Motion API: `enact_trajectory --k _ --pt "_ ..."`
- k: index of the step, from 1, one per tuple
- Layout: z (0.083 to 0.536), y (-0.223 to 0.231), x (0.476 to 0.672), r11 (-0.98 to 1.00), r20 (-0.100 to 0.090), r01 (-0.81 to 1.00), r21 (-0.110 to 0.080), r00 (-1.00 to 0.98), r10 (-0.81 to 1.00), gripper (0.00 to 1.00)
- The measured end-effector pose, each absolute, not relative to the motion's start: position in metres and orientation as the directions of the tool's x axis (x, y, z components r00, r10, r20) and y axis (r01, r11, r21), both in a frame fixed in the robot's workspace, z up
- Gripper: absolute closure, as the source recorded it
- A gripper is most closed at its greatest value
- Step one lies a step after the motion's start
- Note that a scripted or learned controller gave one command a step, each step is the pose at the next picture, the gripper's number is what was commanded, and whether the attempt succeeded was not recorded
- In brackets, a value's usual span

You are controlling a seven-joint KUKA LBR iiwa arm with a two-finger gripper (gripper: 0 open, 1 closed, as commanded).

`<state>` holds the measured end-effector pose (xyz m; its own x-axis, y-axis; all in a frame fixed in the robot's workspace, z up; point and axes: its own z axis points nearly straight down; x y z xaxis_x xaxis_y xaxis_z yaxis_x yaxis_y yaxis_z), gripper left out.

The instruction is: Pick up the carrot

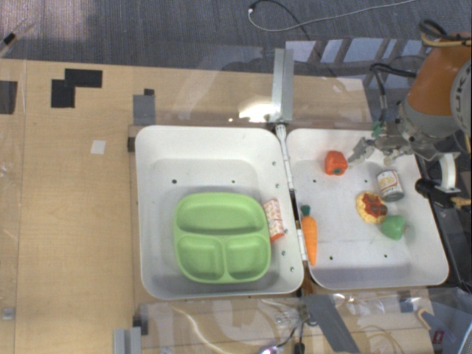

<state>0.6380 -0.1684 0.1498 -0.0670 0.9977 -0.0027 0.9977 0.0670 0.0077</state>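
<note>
At the top right of the right bin (435, 271) the claw (381, 148) is seen, hanging above the white floor. Its two thin fingers (361, 151) are spread apart, about half way open. Nothing is held between them, and nothing is touched by them. Behind the claw, the grey arm with its orange band (434, 80) is seen coming in from the right.

The carrot (309, 237) is found at the left side of the right bin, right beside the wall that is shared by the two bins. It is laid flat, with its green top pointed away and its tip pointed to the front. It is well apart from the claw.

A small orange pepper (335, 162) is seen near the claw, to its left. A little tin can (389, 184) is laid just below the claw. Beside the can a yellow and red toy food (371, 206) and a green toy (393, 227) are seen.

In the left bin (147, 220) a green plate (221, 236) with three parts is set, and a small packet (274, 219) is leaned at its right edge.
</note>
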Motion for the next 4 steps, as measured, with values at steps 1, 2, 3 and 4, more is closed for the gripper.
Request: enact_trajectory --k 1,2,3,4 --pt "0.091 -0.114 0.671 0.107 -0.002 0.994 0.009 -0.107 0.994 0.00" --pt "0.088 -0.135 0.666 0.250 -0.004 0.968 0.008 -0.250 0.968 0.00" --pt "0.102 -0.134 0.670 0.253 -0.006 0.967 0.017 -0.253 0.967 1.00" --pt "0.193 -0.144 0.671 0.196 -0.004 0.981 0.009 -0.196 0.981 1.00"
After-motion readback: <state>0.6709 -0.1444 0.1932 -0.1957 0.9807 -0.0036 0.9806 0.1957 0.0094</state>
